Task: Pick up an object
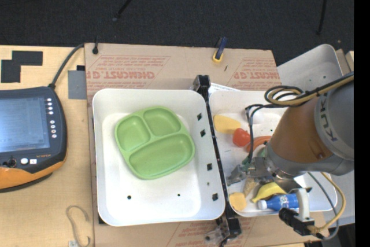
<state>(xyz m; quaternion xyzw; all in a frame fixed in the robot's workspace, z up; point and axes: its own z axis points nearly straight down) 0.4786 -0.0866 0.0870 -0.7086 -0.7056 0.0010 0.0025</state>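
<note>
While the pincer (247, 172) sits low in the right bin (324, 63), at that bin's left wall, you cannot tell how it is set, since the wrist and cabling cover it. Candidate objects lie close around it, all in the right bin. Just below and to the right lies one yellow banana-shaped piece (270, 189), long axis running left-down to right-up. Beside that lies one blue-and-white tube (284, 202), long axis left to right. Below the pincer, at the bin's near-left corner, sits one small orange-yellow piece (237, 201). Above it, farther up the bin, lie one red piece (241, 137) and one yellow piece (226, 122). Judgement: the banana-shaped piece is nearest. Left bin (110, 182) holds one green divided plate (154, 142), well apart. Nothing is visibly gripped.
</note>
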